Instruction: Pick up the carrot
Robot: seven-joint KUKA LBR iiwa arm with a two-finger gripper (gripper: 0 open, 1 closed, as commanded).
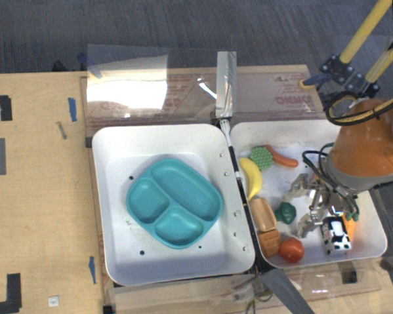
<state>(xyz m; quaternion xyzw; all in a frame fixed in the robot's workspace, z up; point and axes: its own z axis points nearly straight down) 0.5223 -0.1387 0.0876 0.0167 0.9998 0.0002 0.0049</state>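
Note:
The carrot (283, 159) is a slim orange piece with a green leafy top (262, 157), lying near the back of the right bin (375, 245). My gripper (303, 205) hangs over the middle of that bin, in front of the carrot and apart from it. Its two metal fingers (296, 187) are spread open with nothing held between them. A small dark green object (287, 212) lies just left of the fingertips.
A banana (252, 176), two brown bread pieces (263, 215), a red tomato (291, 250) and a black-and-white cow toy (337, 236) share the right bin. A teal divided plate (174, 201) sits in the left bin (111, 151). Cables hang beside the wrist.

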